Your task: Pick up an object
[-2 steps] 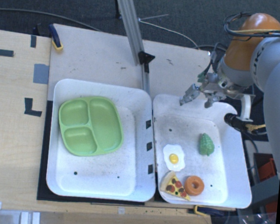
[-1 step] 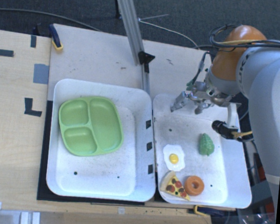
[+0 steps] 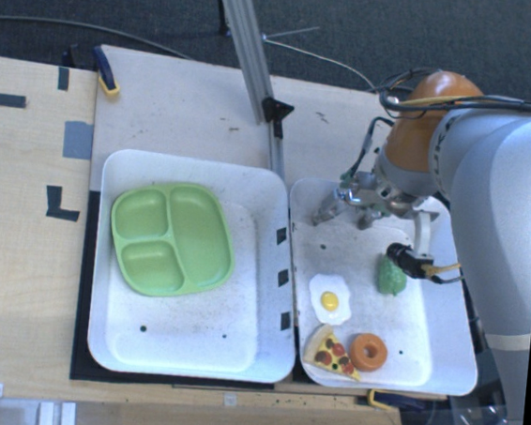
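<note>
The claw point(image 3: 346, 213) hangs spread and holding nothing. The green broccoli point(image 3: 392, 278), judged light and soft, would be pinched across its crown.

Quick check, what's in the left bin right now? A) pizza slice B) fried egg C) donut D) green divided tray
D: the green divided tray lies alone in the left bin, while the fried egg, pizza slice and donut all sit in the right bin.

Glossy plastic green tray point(image 3: 172, 239); matt bins point(image 3: 177, 339).
</note>
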You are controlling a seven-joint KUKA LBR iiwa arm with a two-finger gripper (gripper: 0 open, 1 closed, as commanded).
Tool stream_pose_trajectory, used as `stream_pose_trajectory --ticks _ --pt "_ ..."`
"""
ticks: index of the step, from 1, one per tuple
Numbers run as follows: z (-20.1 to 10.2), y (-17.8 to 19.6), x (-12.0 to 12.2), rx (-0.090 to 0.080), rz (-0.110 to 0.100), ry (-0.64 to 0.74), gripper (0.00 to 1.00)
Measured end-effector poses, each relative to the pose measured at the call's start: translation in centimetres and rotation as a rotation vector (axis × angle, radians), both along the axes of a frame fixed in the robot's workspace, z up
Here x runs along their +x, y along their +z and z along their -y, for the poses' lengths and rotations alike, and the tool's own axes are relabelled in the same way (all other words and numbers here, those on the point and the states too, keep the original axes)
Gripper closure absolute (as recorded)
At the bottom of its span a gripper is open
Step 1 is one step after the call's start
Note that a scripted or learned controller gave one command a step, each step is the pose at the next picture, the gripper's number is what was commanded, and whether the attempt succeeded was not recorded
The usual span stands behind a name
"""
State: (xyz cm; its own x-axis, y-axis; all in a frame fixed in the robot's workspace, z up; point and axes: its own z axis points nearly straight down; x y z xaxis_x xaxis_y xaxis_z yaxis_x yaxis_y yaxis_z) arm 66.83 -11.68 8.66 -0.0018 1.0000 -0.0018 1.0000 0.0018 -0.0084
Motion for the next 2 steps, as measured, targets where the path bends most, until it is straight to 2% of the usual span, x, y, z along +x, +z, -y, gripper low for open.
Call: stream_pose_trajectory --ticks 1,2 --pt "-0.1 1.1 0.0 0.0 0.001 0.002 1.0" --pt "0.1 5.4 0.4 0.002 0.012 0.0 1.0"
